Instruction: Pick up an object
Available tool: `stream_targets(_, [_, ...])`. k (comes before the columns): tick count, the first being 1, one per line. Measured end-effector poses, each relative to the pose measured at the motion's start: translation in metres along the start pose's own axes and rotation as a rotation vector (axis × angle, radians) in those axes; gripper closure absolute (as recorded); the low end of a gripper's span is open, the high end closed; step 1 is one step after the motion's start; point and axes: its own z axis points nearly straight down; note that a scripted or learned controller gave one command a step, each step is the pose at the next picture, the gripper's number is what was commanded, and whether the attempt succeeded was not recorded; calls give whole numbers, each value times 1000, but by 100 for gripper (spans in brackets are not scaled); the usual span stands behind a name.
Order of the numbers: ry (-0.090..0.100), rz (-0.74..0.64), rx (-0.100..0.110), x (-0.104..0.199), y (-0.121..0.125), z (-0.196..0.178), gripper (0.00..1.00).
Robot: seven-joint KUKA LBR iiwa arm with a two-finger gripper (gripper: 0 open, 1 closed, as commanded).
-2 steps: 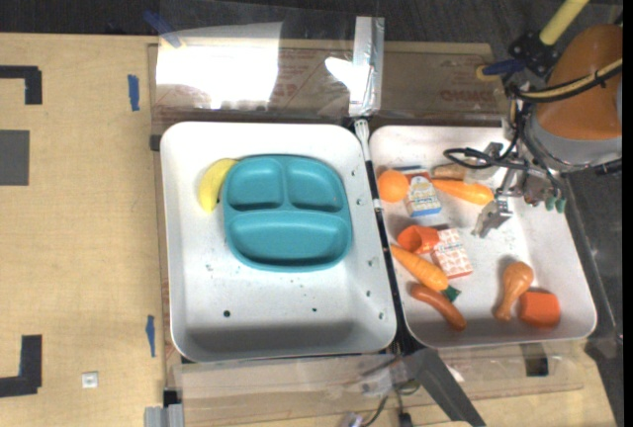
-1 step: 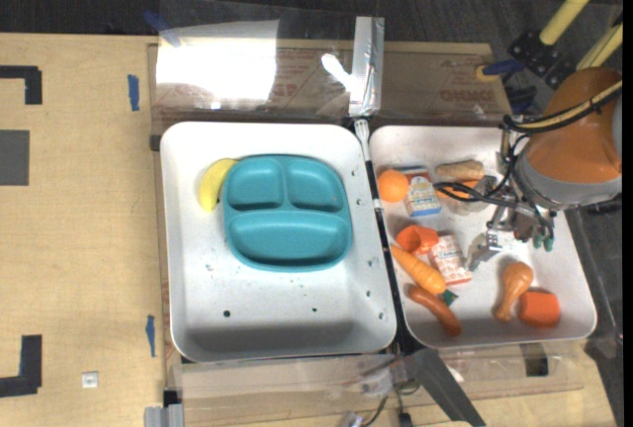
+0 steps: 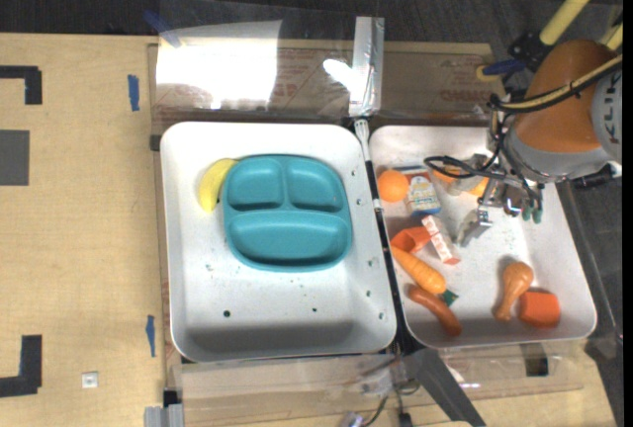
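The right bin (image 3: 569, 247) holds several toy foods: an orange (image 3: 393, 186), a small carton (image 3: 422, 191), a white and red packet (image 3: 439, 241), a carrot (image 3: 425, 271), a red sausage (image 3: 436, 308), a chicken drumstick (image 3: 512, 288) and an orange block (image 3: 540, 306). My gripper (image 3: 493, 215) hangs over the upper middle of this bin, just right of the carton and packet. It looks open, with nothing between its fingers. Cables and the wrist hide part of an orange item (image 3: 479, 186) beneath it.
The left bin (image 3: 188, 247) carries a teal divided plate (image 3: 287, 211) with a yellow banana (image 3: 212, 182) at its left edge. A metal divider (image 3: 366, 69) stands behind the bins. The grey and orange arm (image 3: 569, 109) comes in from the upper right.
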Motion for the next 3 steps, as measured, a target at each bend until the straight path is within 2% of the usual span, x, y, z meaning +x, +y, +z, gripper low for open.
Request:
stream_targets(1, [6,62,-2,-27,-12,0,0])
stream_targets(2, [1,145,-1,31,30,-1,0])
stream_targets(3, [7,-76,0,-47,38,0,0])
